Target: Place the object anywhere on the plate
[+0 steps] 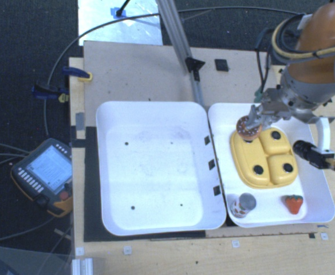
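Note:
A yellow sectioned plate [268, 178] lies in the right bin [319, 213]. A brown doughnut-like object with sprinkles [247, 130] is at the plate's far left corner, over its upper-left compartment. My gripper [253, 119] is directly above this object and right against its top. Whether the object rests on the plate or hangs just above it cannot be made out. The arm's grey wrist and orange band reach in from the upper right.
A red strawberry [294, 203] and a small grey-topped cup [242, 204] lie along the right bin's near side. The left bin [150, 171] sits beside it. A black cable connector [310, 152] hangs over the plate's right edge. A teach pendant [44, 173] lies left of the bench.

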You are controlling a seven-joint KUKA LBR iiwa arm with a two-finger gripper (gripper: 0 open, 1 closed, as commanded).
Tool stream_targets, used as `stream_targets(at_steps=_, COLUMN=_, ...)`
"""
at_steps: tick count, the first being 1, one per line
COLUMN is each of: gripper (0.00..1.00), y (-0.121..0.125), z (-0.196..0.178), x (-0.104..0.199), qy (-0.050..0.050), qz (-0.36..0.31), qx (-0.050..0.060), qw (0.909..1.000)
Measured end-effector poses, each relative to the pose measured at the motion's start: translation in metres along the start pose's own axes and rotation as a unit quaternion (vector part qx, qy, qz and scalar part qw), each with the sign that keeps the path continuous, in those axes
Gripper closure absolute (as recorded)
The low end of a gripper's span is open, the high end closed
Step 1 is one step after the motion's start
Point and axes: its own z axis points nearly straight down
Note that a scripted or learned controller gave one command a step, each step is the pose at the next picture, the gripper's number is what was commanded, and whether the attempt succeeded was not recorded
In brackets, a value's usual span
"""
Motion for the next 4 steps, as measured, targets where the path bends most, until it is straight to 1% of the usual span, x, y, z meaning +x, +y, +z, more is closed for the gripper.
stream_targets(at_steps=1, gripper=1.00, y=0.017, z=0.003, x=0.051, qy=0.000, qz=0.000, qx=0.000, qw=1.0000)
stream_targets(at_steps=2, gripper=1.00, y=0.033, z=0.029, x=0.096, qy=0.000, qz=0.001, qx=0.002, qw=1.0000)
stream_targets(at_steps=3, gripper=1.00, y=0.044, z=0.051, x=0.153, qy=0.000, qz=0.000, qx=0.002, qw=1.0000)
stream_targets(at_steps=4, gripper=1.00, y=0.055, z=0.048, x=0.203, qy=0.001, qz=0.001, qx=0.001, qw=1.0000)
